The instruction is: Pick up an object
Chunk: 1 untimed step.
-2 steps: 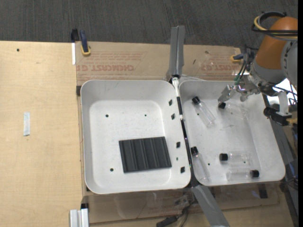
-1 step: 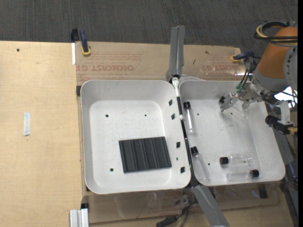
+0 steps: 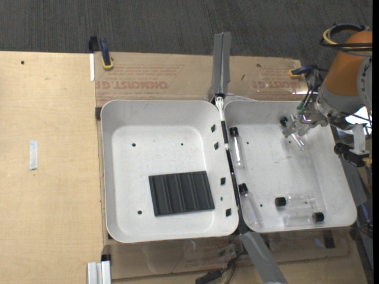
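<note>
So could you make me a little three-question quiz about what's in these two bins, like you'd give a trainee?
1. True or false: the dark ribbed panel lies in the right bin.
2. Which bin is the gripper above? A) left bin B) right bin
3. Fill in: the clear tube with black end caps lies near the ____ edge of its bin, the one closest to the viewer.

Key
1. False: it lies flat in the left bin.
2. B: it is over the right bin's far part, near the arm.
3. Front.
</note>
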### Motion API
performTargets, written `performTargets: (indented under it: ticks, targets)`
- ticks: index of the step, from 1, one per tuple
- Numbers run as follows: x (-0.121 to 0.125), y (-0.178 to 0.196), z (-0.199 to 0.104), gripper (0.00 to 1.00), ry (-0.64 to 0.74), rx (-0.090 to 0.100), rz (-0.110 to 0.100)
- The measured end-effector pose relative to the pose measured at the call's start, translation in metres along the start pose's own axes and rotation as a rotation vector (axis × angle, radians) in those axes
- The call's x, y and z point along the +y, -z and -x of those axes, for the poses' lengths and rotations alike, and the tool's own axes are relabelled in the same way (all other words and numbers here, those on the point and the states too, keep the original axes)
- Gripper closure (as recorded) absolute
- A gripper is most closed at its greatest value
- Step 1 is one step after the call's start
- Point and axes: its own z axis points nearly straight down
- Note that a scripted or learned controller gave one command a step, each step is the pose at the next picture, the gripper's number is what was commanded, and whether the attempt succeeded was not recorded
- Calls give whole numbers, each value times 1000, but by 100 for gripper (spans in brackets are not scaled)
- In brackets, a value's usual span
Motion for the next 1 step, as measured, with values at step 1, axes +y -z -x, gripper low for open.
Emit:
performTargets:
  ticks: [1]
  targets:
    - [0, 0, 0, 0, 0, 0, 0]
